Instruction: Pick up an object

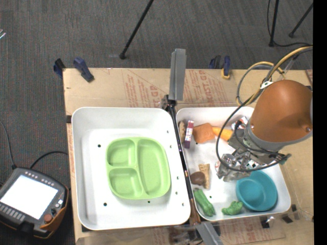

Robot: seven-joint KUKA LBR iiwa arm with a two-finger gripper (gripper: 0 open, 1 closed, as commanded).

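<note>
Arm: broad, smooth orange dome-shaped band [282, 108] over a grey wrist ring [265, 143]. Thin black and yellow cables [245, 83] loop from the band's top, down its left side. Metallic grey tool [232, 166] below, small parts blurred.

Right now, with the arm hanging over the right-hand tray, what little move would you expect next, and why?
Probably a short drop straight down. The pincer hovers over bare floor of the right white bin, between the tan cracker-like piece and the round teal bowl, with nothing visibly in it; the cracker looks nearest.
</note>
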